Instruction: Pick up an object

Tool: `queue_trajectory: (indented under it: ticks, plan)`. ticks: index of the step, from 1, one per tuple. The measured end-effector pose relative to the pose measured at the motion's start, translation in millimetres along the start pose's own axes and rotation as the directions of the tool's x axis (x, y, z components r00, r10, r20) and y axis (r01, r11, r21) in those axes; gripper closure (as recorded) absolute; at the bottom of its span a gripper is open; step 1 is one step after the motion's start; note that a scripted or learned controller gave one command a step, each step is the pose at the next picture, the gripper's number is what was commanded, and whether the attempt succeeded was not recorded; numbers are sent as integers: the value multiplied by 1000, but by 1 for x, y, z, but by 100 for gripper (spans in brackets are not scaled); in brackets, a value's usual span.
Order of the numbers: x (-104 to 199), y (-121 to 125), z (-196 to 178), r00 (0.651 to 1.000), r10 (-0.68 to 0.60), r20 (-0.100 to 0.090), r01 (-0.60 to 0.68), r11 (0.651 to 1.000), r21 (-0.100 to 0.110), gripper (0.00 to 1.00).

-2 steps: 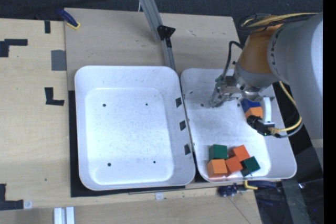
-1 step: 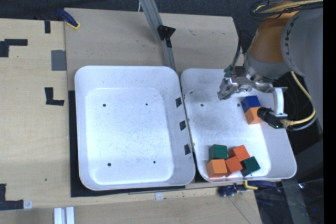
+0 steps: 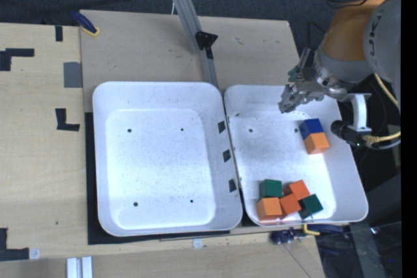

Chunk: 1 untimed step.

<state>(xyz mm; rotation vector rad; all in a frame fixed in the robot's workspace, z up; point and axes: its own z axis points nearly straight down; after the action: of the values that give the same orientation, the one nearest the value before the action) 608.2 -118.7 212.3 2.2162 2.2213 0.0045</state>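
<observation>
While the gripper [image 3: 290,101] hovers over the right bin [image 3: 260,140], seemingly empty, finger spread unclear, approach is under way; next, descend onto the blue block [image 3: 311,127] just beside it.

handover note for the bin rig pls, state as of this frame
Gripper: over the right bin's upper right part, nothing visibly held; jaw state unclear.
Blue block and orange block touch, just below-right of the gripper.
Cluster at the bin's near edge: two green blocks, three orange.
Done: no pick visible. Left: grasp and lift one.
</observation>
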Motion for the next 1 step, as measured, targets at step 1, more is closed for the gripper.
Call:
queue_trajectory:
  ticks: [1]
  plan:
    - [53, 18, -9, 1000, -5, -3, 5, 1000, 4, 100]
